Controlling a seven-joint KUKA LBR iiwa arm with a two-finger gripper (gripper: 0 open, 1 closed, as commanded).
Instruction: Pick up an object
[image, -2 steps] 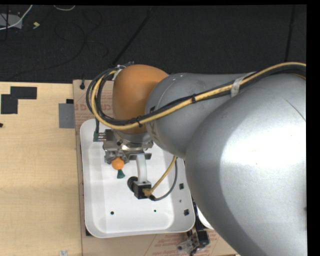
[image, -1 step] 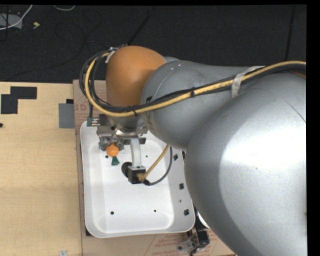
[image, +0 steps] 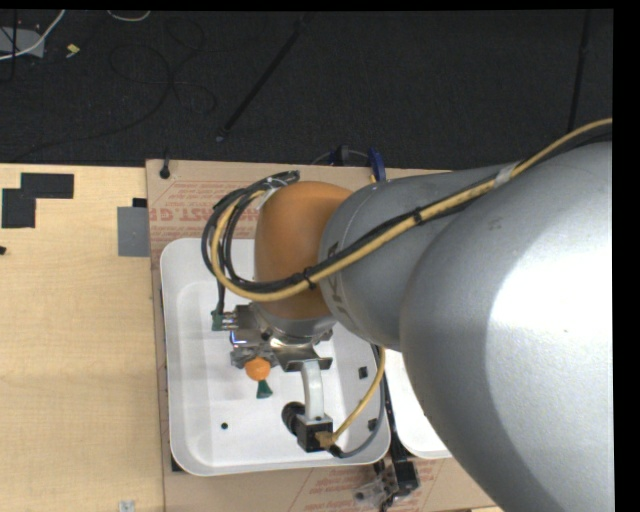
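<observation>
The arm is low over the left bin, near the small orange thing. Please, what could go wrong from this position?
1. The orange object with a green piece lies right beside the wrist; the gripper is hidden under the arm, so it may close beside the object and miss.
2. The black cables loop out from the orange band and might snag.
3. The arm hangs low over the white bin, so pushing lower could press on its floor.

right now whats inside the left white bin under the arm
A small orange ball-like object with a dark green piece beside it lies in the shallow white left bin. The grey arm with its orange band covers the bin's middle and right.
</observation>
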